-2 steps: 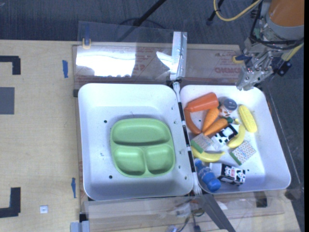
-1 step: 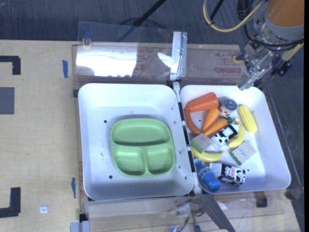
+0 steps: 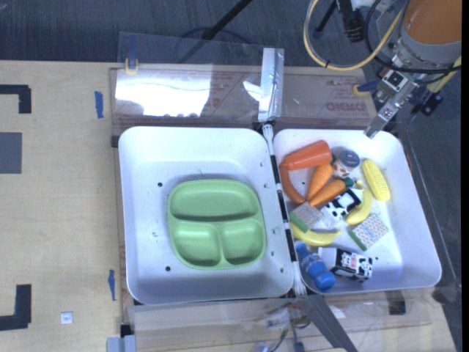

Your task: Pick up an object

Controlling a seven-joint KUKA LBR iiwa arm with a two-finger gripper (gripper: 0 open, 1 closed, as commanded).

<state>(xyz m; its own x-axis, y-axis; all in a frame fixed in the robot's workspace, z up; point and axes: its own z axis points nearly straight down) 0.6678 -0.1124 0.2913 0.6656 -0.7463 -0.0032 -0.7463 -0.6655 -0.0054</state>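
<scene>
The right bin point(image 3: 418, 262) holds a heap of toys. Among them are an orange carrot point(image 3: 326, 185), a red-orange curved piece point(image 3: 304, 157), a yellow corn cob point(image 3: 376, 180), a yellow banana point(image 3: 321, 235), a blue bottle point(image 3: 316, 270), a black-and-white cow toy point(image 3: 355, 264) and a small patterned box point(image 3: 368, 229). My gripper point(image 3: 382, 112) hangs over the bin's far right corner, above and apart from the toys. It is seen at a slant, and nothing shows in its grasp.
The left bin point(image 3: 139, 160) carries a green divided plate point(image 3: 216, 222). A clear plastic wall point(image 3: 190, 86) stands behind the bins, with a metal bracket point(image 3: 271, 83) at the middle. Yellow and black cables point(image 3: 352, 20) hang near the arm at the top right.
</scene>
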